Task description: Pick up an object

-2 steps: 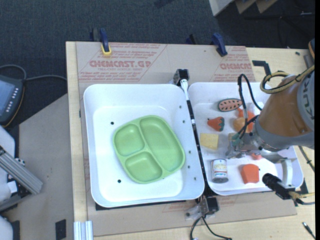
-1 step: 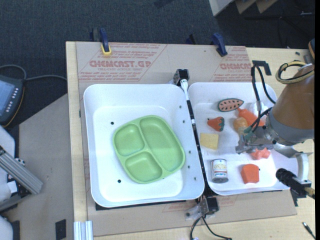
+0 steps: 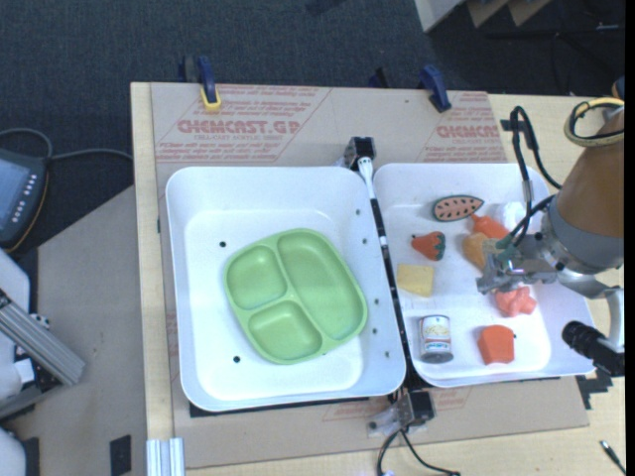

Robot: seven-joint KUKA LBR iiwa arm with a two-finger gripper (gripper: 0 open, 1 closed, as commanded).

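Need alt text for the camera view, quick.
The gripper sits low in the right bin among small food toys, just above a pink piece. The left bin holds a green divided plate.

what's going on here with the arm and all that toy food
A grey and orange robot arm reaches in over the right bin, its gripper low among the play food near a pinkish-red piece. I can't tell that it holds anything. Around it lie a watermelon slice, a strawberry, a yellow cheese wedge, a small can and an orange block. The left bin holds a green divided plate.
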